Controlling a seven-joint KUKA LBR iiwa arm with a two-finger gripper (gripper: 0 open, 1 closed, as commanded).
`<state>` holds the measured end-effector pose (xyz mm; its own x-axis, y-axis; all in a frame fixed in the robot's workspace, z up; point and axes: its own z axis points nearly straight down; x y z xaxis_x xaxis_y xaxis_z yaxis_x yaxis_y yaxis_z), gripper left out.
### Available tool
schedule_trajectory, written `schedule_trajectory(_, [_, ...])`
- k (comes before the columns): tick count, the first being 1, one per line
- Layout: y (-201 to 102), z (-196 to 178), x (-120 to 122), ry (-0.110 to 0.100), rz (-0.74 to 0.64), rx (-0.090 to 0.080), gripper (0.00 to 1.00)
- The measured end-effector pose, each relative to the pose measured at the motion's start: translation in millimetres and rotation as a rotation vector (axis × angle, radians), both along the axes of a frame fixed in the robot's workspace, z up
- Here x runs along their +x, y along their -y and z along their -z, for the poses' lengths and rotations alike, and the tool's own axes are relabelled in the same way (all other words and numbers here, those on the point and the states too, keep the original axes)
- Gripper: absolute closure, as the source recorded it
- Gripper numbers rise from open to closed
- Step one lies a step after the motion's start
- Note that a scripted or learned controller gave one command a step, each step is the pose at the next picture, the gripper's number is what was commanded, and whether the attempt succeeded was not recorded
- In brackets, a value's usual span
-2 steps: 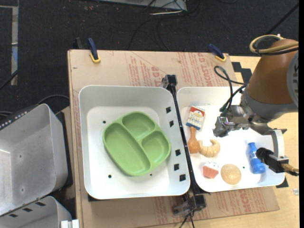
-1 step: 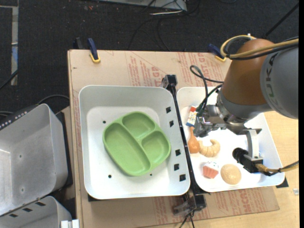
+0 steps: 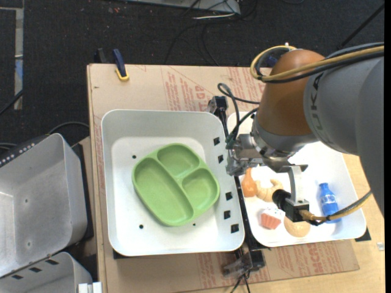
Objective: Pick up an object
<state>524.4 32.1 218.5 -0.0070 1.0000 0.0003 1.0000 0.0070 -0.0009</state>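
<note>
The arm (image 3: 351, 96) is a thick, smooth grey cylinder with dark lettering near the wrist. An orange-brown domed band (image 3: 287, 96) caps it, yellow and black cables loop over it, and metal wrist hardware sits beneath.

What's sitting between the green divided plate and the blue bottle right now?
In the camera view, between the green plate and the blue bottle lie the bins' adjoining walls, then the arm's wrist and a cluster of orange and tan toy pieces.
</note>
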Motion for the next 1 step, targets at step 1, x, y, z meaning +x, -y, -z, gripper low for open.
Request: schedule_trajectory(1, [-55.9, -13.3, 13.6, 0.003, -0.002, 0.001, 1.00])
